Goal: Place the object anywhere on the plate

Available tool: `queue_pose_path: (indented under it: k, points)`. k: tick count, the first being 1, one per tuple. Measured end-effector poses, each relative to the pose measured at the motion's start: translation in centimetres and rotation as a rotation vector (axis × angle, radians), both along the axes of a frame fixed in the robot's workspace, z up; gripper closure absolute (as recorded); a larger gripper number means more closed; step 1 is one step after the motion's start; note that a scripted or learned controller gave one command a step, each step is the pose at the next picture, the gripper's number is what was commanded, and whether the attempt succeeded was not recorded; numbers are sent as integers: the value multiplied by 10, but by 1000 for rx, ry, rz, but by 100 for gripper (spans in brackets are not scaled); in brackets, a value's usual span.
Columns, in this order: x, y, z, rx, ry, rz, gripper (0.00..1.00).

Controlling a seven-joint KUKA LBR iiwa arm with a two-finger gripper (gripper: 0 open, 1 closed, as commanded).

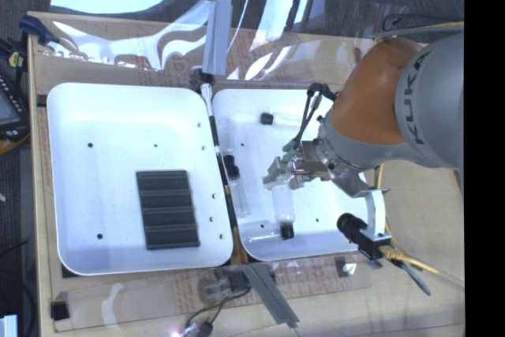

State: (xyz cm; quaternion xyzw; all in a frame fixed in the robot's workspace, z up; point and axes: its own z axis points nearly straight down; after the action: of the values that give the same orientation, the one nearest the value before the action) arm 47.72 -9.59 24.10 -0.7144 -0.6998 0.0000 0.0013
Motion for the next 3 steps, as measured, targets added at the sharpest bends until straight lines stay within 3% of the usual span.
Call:
queue_pose_path:
  k: [1, 2, 3]
  points:
    - [2, 65, -51, -2, 4, -322, 100]
    - [-1, 125, -51, 0, 6, -219, 100]
    - [-3, 208, -104, -4, 7, -209, 100]
